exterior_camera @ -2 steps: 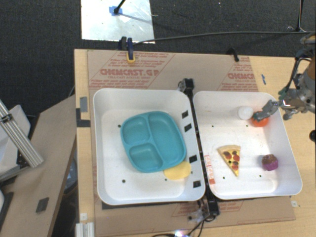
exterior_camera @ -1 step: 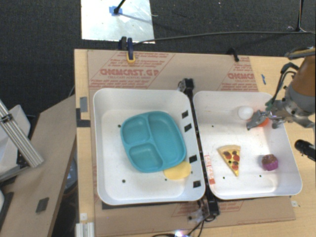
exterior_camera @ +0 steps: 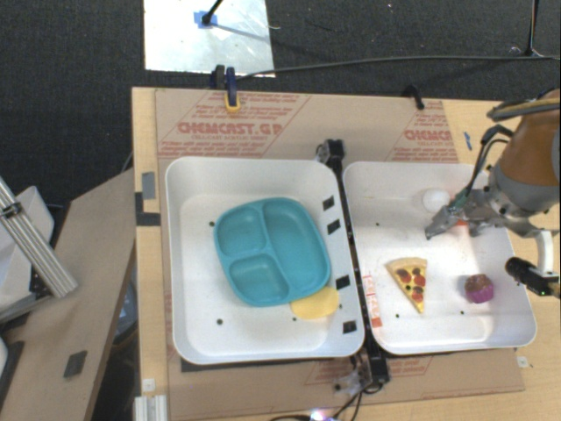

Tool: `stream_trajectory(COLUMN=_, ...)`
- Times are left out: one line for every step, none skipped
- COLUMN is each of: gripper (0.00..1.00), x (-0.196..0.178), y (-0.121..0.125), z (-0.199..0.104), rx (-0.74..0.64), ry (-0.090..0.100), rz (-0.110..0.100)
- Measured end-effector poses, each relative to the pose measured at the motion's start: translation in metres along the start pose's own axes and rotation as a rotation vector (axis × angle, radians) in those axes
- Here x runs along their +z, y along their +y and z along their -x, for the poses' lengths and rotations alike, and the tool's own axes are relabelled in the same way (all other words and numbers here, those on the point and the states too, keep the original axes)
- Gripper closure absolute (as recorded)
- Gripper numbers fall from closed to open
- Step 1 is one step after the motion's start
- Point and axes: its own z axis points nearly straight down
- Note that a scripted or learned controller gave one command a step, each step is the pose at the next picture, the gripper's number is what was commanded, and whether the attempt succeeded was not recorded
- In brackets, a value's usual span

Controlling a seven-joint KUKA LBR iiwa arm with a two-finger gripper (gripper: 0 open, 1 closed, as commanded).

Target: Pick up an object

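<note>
1. While the arm reaches in from the right of the camera view, its gripper (exterior_camera: 449, 217) hangs low over the back of the right bin (exterior_camera: 517, 333). Two grey fingers point left and down, slightly apart. Nothing can be seen between them, so the gripper appears to hold nothing.
2. Just left of the fingertips, a small white ball (exterior_camera: 435, 199) lies near the back wall of that bin. It looks like the likeliest thing to be picked up, since the fingers point toward it.
3. Further forward on the same bin floor lie a toy pizza slice (exterior_camera: 410, 281) and a small purple object (exterior_camera: 479, 288), well apart from each other and from the gripper.
4. Next door, the left bin (exterior_camera: 188, 261) holds a teal divided plate (exterior_camera: 273, 250), lying flat. A yellow disc (exterior_camera: 317, 303) peeks out from under its front edge.
5. Both bins sit side by side on a cardboard sheet (exterior_camera: 263, 125), probably to protect the bench.
</note>
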Motion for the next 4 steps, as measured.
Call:
stream_trajectory(gripper=1.0, x=-0.014, y=0.002, z=0.001, rx=0.0, ry=-0.002, rz=0.006)
stream_trajectory(gripper=1.0, x=-0.069, y=0.003, z=-0.009, rx=-0.002, ry=-0.002, rz=0.009)
stream_trajectory(gripper=1.0, x=-0.127, y=0.011, z=-0.017, rx=-0.003, ry=-0.003, rz=0.01)
stream_trajectory(gripper=1.0, x=-0.14, y=0.012, z=-0.017, rx=-0.003, ry=-0.002, rz=0.005)
